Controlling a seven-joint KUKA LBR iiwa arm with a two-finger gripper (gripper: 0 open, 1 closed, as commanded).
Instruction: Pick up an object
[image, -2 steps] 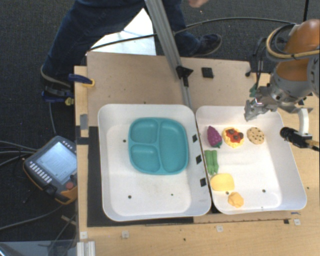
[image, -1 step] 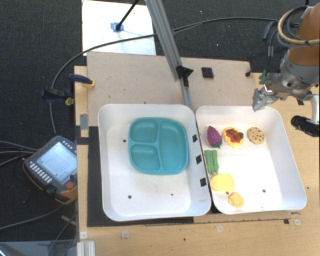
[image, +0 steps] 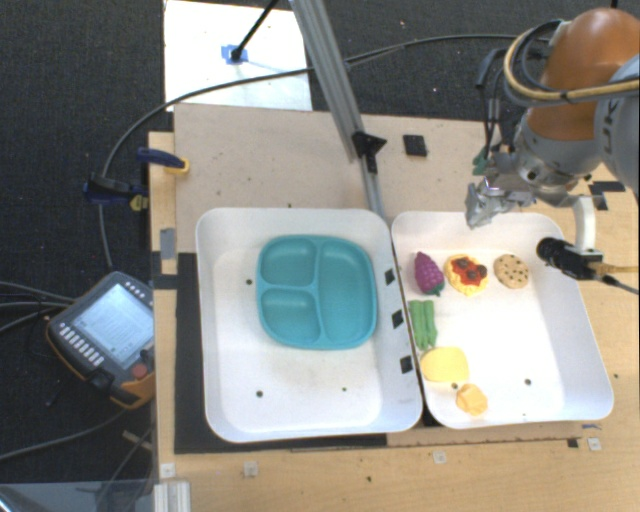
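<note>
My gripper (image: 482, 212) hangs over the far edge of the right bin (image: 560, 350), above and behind the toy food. Nothing shows between its fingers. In the right bin lie a purple grape bunch (image: 428, 272), a small pizza piece (image: 467, 274), a cookie (image: 511, 270), a green bean pod (image: 423, 322), a yellow lemon-like piece (image: 444, 364) and a small orange piece (image: 471, 399). The pizza piece is the nearest to the gripper, just below it in the view.
A teal divided plate (image: 317, 291) rests in the left bin (image: 300, 400). A slanted metal pole (image: 340, 90) crosses the bench behind the bins. A black cylinder (image: 562, 256) juts over the right bin's far right edge. A teach pendant (image: 105, 335) lies off the bench at left.
</note>
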